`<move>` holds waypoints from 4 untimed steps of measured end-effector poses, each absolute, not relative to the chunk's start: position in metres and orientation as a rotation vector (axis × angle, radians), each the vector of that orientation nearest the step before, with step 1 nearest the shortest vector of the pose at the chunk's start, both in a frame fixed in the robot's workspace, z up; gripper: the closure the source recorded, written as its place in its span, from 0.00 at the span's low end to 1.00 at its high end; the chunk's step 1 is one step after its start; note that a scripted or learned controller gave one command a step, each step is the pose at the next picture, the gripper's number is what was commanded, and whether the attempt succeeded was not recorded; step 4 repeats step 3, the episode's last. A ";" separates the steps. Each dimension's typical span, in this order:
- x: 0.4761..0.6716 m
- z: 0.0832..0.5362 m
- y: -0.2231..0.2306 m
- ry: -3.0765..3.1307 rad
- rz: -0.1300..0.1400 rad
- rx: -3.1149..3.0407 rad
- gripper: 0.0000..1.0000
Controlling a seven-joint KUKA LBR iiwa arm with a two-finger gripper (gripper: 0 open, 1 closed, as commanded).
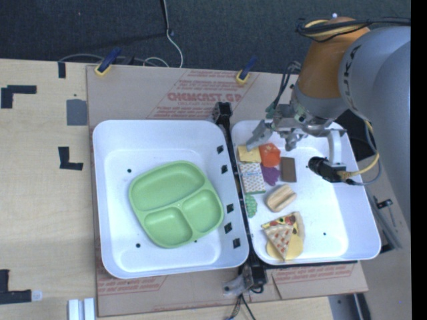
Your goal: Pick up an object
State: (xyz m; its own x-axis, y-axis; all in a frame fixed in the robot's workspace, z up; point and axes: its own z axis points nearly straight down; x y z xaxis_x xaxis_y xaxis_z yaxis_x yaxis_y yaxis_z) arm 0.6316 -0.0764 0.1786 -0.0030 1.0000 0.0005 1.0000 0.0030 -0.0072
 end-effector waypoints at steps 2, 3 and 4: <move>0.659 0.084 -0.094 -2.223 0.003 -2.218 0.00; 0.658 0.095 -0.096 -2.220 0.012 -2.218 1.00; 0.658 0.095 -0.096 -2.220 0.012 -2.218 1.00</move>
